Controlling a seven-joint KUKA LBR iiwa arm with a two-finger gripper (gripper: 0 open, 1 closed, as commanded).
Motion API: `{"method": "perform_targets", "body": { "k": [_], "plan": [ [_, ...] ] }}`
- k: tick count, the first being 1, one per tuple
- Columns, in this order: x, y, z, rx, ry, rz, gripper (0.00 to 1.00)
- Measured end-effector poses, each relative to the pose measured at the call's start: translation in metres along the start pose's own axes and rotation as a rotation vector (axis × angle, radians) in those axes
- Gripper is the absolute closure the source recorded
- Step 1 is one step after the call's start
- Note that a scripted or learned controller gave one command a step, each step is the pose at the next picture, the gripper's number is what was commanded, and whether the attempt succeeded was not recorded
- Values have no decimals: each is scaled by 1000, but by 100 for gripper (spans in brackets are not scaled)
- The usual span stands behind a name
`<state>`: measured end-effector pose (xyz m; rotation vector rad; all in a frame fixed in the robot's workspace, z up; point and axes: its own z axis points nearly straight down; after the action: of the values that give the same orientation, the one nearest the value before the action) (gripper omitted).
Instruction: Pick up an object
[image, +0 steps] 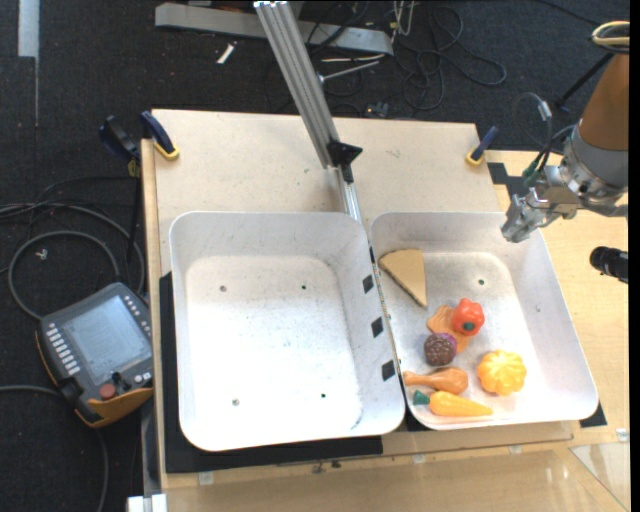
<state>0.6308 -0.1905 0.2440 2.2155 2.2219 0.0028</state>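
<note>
Gripper (517, 228) hangs over the right bin's (560, 320) far rim; I cannot tell how it is set. Toys cluster near the front: tomato (467, 316), pumpkin (501, 372), carrot (458, 405). Tight packing risks nudging neighbours and missing.

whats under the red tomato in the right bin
The red tomato sits partly on a flat orange piece, which pokes out to its left. The part beneath the tomato is covered, so the piece's full shape cannot be seen.

Dark carpet (60, 120), loose cables (440, 55), pale benchtop (250, 165).
</note>
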Motion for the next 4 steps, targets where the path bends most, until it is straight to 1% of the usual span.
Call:
{"method": "perform_targets", "body": {
  "k": [1, 2, 3, 4],
  "plan": [
    [54, -23, -7, 5, 3, -4, 100],
    [105, -50, 5, 6, 3, -4, 100],
    [152, -73, -4, 6, 4, -5, 100],
    [207, -97, -8, 6, 4, -6, 100]
  ]
}}
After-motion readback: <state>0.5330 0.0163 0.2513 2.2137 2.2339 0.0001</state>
